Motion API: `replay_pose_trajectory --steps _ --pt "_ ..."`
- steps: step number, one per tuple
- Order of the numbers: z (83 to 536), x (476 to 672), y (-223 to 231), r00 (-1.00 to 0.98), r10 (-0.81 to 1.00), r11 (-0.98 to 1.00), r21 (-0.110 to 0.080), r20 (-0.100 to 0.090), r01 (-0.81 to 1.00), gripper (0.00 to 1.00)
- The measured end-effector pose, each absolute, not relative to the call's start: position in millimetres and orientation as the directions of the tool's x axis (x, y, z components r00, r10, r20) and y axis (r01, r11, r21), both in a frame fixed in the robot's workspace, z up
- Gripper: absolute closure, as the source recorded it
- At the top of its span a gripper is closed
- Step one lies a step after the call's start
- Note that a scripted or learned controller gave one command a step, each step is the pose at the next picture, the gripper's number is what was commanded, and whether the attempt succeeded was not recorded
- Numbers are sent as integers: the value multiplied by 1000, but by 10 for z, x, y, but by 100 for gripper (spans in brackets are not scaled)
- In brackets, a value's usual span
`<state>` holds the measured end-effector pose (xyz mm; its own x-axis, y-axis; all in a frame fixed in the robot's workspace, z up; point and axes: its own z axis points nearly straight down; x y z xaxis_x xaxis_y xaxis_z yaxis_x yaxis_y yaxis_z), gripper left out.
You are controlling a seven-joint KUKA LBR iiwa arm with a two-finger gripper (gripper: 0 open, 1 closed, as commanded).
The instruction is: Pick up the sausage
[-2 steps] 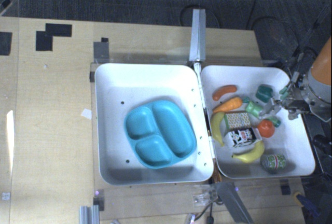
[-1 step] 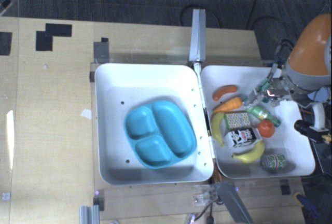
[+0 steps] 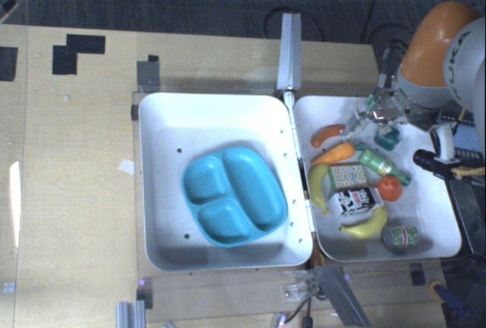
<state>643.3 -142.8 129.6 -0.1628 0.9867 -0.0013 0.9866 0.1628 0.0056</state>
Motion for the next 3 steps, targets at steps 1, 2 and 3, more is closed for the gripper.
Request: replay_pose_trajectory --steps 1,2,3 --pt "1090 6689 -1018 -331 943 332 18 -8 943 0" --pt "1036 6748 -991 -338 941 338 14 -8 941 0" --pt "1187 6789 -1016 -341 940 341 29 -25 939 100"
